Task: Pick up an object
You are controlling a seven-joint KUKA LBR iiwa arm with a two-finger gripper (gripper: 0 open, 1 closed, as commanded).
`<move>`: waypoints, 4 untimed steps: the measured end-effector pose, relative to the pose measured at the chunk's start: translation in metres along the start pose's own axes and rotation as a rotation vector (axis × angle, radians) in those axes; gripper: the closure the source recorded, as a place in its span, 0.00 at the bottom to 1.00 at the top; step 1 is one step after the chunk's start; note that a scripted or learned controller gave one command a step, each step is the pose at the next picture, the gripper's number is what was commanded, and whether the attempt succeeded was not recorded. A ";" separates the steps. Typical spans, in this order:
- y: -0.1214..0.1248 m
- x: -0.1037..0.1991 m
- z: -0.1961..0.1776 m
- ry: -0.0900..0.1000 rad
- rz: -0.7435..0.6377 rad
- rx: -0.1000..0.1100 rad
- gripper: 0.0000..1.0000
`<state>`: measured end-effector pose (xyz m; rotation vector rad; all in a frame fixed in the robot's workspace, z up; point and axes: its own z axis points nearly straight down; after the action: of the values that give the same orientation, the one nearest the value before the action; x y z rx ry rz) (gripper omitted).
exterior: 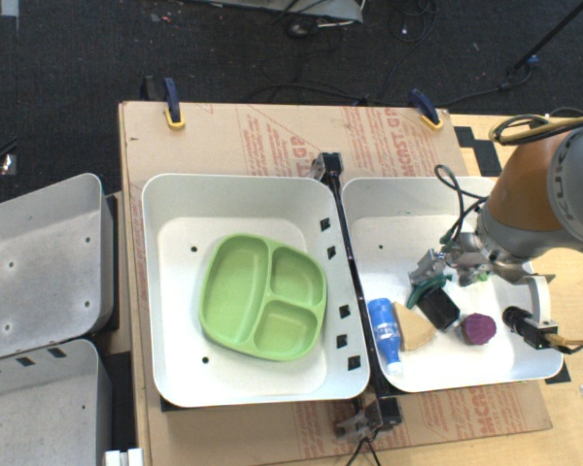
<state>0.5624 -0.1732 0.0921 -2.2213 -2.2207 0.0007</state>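
Bins of shallow white plastic stand side by side on the brown cardboard-covered bench (pixel 253 134). The left bin (pixel 165 202) holds a light green, rounded plastic plate (pixel 264 297) divided into three compartments, lying flat near its middle. The right bin (pixel 398 202) holds a small blue bottle (pixel 384 328) lying along its left wall. A tan, wedge-like piece (pixel 420 333) is just beside the bottle, and a small purple, rounded object (pixel 479 329) lies further right. The grey arm with its orange band (pixel 539 202) reaches in from the right, and its gripper (pixel 432 278) is low over the right bin's middle. A black block (pixel 437 309) sits just below the gripper, between the tan piece and the purple object. I cannot tell whether the gripper is wide, narrow or holding anything.
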 end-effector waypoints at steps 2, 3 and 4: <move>0.000 0.001 -0.052 -0.001 -0.002 -0.003 1.00; 0.001 0.000 -0.104 -0.002 -0.002 -0.005 1.00; 0.011 0.054 -0.099 0.001 -0.007 -0.001 1.00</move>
<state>0.5731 -0.1194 0.1912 -2.2138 -2.2287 -0.0015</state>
